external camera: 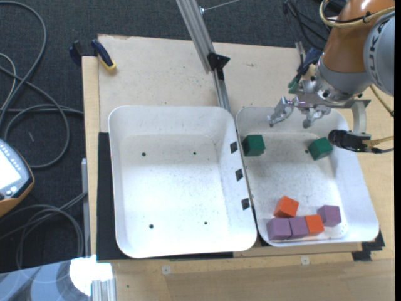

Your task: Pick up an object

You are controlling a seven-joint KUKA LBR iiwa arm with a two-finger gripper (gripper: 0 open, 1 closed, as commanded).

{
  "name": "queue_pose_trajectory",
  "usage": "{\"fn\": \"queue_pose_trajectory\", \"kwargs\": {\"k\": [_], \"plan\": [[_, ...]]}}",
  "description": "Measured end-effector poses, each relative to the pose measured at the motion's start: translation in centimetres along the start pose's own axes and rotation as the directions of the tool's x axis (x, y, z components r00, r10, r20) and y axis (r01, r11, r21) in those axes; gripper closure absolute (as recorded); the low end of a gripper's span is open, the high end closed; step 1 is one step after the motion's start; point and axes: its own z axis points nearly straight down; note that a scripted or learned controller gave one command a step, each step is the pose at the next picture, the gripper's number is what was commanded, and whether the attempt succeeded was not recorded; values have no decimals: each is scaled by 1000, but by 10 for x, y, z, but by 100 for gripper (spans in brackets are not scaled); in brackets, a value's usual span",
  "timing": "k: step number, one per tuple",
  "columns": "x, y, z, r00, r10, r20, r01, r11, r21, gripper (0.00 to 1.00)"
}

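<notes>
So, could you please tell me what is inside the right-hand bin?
The right-hand bin holds two green blocks, two orange blocks and three purple blocks. The gripper covers its far edge.

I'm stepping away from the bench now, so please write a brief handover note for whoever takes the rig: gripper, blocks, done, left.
Gripper: open, nothing between its fingers, hanging over the far end of the right bin.
Blocks, all in the right bin: two green blocks at the far end; two orange blocks and two purple blocks clustered at the near end.
Done: nothing picked up yet.
Left: grasp and lift one block; the green ones lie closest to the gripper.
</notes>
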Motion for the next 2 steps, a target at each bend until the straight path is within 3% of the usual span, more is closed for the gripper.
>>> {"fn": "queue_pose_trajectory", "kwargs": {"k": [1, 2], "plan": [[31, -33, -37, 1000, -4, -1, 4, 1000, -3, 0], [15, 29, 108, 1000, -1, 2, 1, 1000, 2, 0]]}}
